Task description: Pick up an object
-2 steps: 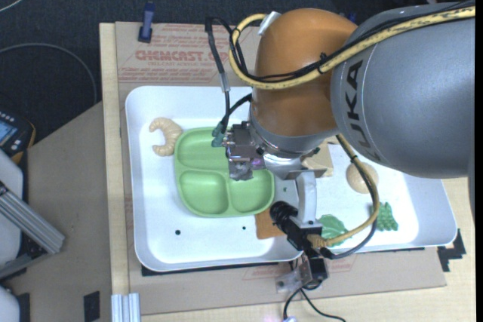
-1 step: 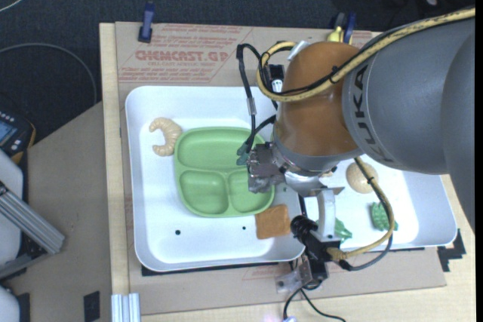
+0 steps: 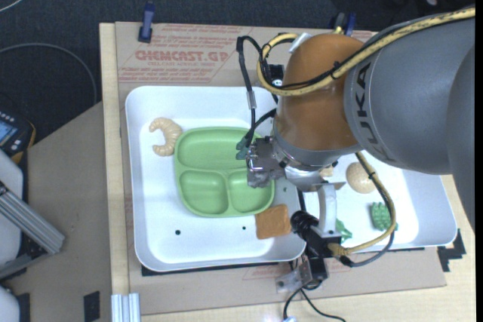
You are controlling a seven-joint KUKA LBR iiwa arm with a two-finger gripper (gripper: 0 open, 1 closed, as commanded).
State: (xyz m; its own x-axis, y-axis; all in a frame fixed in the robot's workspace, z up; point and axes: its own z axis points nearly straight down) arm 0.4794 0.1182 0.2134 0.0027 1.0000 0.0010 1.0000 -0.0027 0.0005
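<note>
Overhead, the grey arm (image 3: pixel 407 79) with its orange band (image 3: pixel 321 90) reaches in from the right and covers the divide between the two white bins. Its gripper (image 3: pixel 258 162) hangs over the right-hand edge of a green divided plate (image 3: pixel 211 173) lying in the left bin (image 3: pixel 147 185) — the wrist hides the tips, so I cannot tell whether it is open, closed or gripping anything. Just off the plate's upper left corner lies a pale croissant (image 3: pixel 164 135), touching or nearly touching its rim. A tan cracker-like square (image 3: pixel 272 222) sits by the plate's lower right corner. Across in the right bin (image 3: pixel 430 215) lie a cream egg-shaped object (image 3: pixel 360 178) and — nearer the front — a small green piece (image 3: pixel 382 216).
</note>
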